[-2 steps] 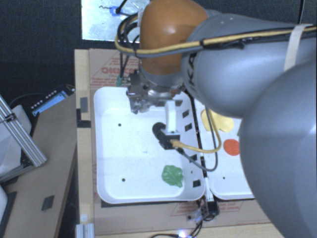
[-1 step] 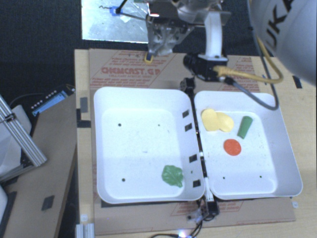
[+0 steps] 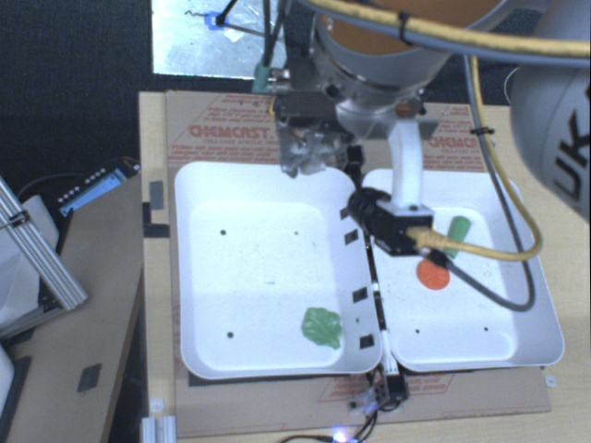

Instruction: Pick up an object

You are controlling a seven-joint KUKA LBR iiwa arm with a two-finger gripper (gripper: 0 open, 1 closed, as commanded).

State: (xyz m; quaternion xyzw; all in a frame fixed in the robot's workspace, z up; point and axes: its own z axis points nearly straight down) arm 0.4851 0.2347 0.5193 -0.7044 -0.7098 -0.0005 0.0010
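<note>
A crumpled green object (image 3: 321, 326) lies near the front right corner of the left bin (image 3: 199, 247). In the right bin (image 3: 517, 340) an orange-red round piece (image 3: 432, 274) sits near the middle, and a small green block (image 3: 459, 227) lies just behind it. My gripper (image 3: 307, 155) hangs over the back rim of the left bin, near its right corner, well away from all three objects. Nothing shows in its grasp.
The two bins meet along a central seam with black clips (image 3: 367, 293). They rest on a cardboard sheet (image 3: 222, 127) on the bench. A metal frame (image 3: 42, 257) stands at the far left. The arm's body covers the back part of the right bin.
</note>
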